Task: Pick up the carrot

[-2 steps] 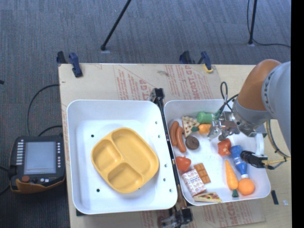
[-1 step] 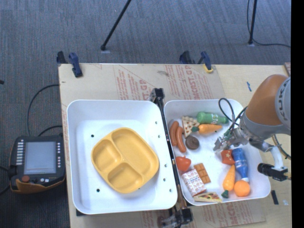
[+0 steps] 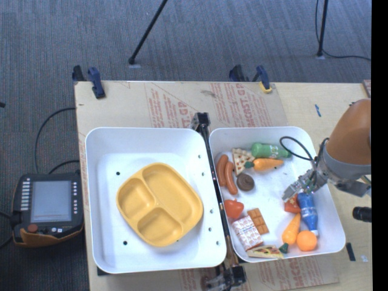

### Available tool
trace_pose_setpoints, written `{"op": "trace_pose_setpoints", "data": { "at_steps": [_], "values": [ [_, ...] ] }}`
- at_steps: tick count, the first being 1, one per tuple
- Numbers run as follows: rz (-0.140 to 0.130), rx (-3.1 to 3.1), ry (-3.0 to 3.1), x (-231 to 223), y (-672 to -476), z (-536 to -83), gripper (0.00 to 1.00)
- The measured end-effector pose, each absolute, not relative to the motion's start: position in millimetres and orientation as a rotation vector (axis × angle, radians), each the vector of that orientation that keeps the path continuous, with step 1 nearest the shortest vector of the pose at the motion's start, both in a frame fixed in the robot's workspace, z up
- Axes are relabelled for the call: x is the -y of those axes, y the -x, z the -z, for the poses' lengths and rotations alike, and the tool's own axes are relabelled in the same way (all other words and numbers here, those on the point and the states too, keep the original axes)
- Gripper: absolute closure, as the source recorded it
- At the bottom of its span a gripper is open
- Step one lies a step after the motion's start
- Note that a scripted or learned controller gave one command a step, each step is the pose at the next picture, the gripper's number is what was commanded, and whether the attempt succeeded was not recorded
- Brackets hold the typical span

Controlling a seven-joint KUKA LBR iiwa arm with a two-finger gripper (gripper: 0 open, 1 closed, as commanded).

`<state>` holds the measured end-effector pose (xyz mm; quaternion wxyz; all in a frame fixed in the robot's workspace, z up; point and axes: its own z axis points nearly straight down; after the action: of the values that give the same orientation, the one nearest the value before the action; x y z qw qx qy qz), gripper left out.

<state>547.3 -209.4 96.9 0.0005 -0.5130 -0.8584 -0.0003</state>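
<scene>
- The bench point(image 3: 176, 102) of pale board carries both bins, and the arm point(image 3: 354, 144) reaches in over its right edge.
- The left bin point(image 3: 103, 156) lies well to the left of the pincer and holds a yellow plate point(image 3: 159, 204) with three compartments.
- The right bin point(image 3: 330, 223) sits under the pincer and holds the toy food.
- The pincer point(image 3: 298, 188) hangs over the right part of the right bin; its grey tips point down and left, and I cannot tell how wide they stand.
- A blue bottle point(image 3: 308, 213) lies just below the pincer, beside a red piece point(image 3: 291, 207).
- The carrot point(image 3: 291, 229) lies below the pincer, near the bottle's left side; it is orange, tapered, thick end down, tilted, with a small green stub at the bottom.
- A second carrot-like piece point(image 3: 267, 163), orange with a green tip, lies up and to the left of the pincer, below a green vegetable point(image 3: 270, 150).
- An orange ball point(image 3: 307, 240) rests just right of the carrot's thick end.
- Two sausages point(image 3: 227, 173) lie well to the pincer's left.
</scene>
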Motion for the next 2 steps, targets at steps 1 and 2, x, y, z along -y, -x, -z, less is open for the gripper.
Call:
{"op": "trace_pose_setpoints", "data": {
  "at_steps": [1,2],
  "values": [
    [0.000,2.386,2.041,173.6,-535.2,-146.7,1.00],
    [-0.002,2.007,2.415,174.7,-573.9,-149.7,1.00]
  ]
}}
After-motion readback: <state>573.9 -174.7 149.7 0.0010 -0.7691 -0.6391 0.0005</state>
